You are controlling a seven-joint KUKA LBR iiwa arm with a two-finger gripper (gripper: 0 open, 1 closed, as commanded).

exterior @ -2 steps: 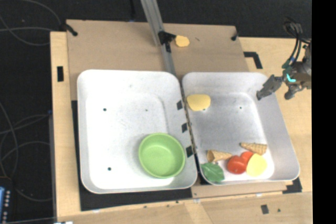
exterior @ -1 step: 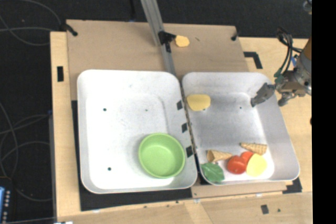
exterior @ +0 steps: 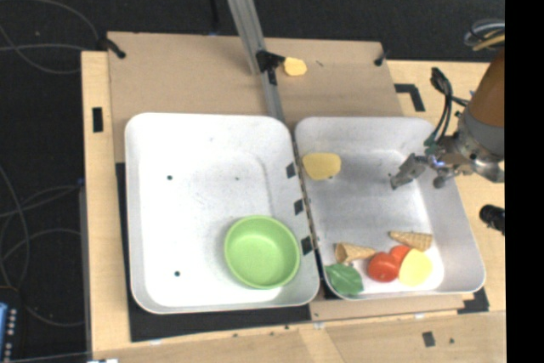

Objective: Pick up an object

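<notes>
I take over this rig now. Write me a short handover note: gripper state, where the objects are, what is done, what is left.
Gripper: open, holding nothing, hovering over the upper right part of the right bin.
Right bin: pale yellow piece at the upper left; two cones, red tomato, yellow round piece and green leaf piece clustered near the front edge.
Left bin: green bowl at the front right.
Done: no object is picked yet.
Left: lower onto one object, close, lift.
</notes>
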